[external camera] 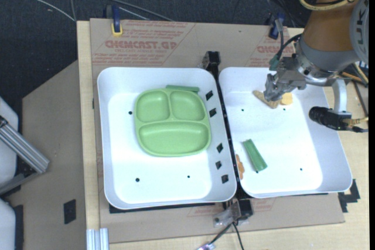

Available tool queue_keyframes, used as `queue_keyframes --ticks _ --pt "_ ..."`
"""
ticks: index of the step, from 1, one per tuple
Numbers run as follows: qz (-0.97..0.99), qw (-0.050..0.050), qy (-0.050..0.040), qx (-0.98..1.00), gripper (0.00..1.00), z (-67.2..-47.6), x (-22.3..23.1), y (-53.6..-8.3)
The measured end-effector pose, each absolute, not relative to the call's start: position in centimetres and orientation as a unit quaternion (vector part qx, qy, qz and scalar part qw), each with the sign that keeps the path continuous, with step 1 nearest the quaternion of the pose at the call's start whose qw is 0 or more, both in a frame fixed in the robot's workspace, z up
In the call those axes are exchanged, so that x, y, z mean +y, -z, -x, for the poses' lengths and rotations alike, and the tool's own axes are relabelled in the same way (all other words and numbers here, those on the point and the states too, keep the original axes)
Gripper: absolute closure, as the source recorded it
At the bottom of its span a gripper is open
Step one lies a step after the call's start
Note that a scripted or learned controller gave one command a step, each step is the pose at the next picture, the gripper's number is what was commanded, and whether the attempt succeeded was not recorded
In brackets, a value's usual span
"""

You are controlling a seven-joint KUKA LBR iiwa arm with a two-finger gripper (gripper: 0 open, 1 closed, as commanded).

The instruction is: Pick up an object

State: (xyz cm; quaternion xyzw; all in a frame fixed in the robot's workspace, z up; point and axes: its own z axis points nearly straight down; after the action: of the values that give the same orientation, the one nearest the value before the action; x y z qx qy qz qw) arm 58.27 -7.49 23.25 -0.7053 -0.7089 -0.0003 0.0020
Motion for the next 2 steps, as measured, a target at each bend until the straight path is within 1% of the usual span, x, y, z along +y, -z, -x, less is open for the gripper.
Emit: queue_keyframes --ticks 1,2 --pt "0.705 0.003 -0.0003 -0.709 1.00 -56.6 -2.4 -22.1" --pt "0.705 0.003 -0.0006 -0.709 1.00 -54.5 2.2 -21.3"
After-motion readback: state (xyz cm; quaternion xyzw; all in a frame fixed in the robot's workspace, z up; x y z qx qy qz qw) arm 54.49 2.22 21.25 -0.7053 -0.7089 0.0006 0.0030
